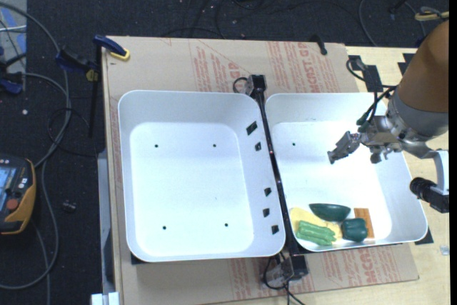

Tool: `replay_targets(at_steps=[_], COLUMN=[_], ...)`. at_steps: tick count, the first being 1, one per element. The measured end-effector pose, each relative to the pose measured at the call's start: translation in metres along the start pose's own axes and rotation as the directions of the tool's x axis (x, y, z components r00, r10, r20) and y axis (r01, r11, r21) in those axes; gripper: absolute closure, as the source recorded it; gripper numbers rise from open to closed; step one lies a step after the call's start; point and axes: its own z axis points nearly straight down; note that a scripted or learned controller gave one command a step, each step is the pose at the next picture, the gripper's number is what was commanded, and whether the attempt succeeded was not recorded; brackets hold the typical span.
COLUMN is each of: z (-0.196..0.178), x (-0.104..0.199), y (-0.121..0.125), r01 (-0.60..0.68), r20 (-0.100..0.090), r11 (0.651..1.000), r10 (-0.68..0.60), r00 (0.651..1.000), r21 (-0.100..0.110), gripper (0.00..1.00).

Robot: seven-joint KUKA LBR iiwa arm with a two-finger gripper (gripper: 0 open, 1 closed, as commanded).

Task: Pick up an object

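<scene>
Several small objects lie bunched in the front corner of the right bin (307,107): a dark green bowl-shaped piece (330,211), a light green ridged piece (315,232) on a yellow piece (305,216), a teal lump (354,229) and an orange-brown block (364,214). My gripper (343,148) hangs over the middle of the right bin, pointing left, well behind the pile and apart from it. Nothing shows in its grasp.
The left bin (136,111) stands beside the right one, with a black divider strip (268,153) between them. Both rest on a cardboard sheet (193,61). Cables and a yellow-handled clamp (113,48) lie beyond the bench's back left.
</scene>
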Motion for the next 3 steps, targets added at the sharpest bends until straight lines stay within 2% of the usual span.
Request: replay_targets(at_steps=[1, 3], z=[-0.003, 0.097], x=[0.0, 0.008], y=[0.001, -0.013], r01=[0.001, 0.001], r20=[0.001, -0.001], r11=[1.0, 1.0], r10=[-0.001, -0.001], r00=[1.0, 1.0], r21=[-0.006, -0.001], gripper=[0.0, 0.0])
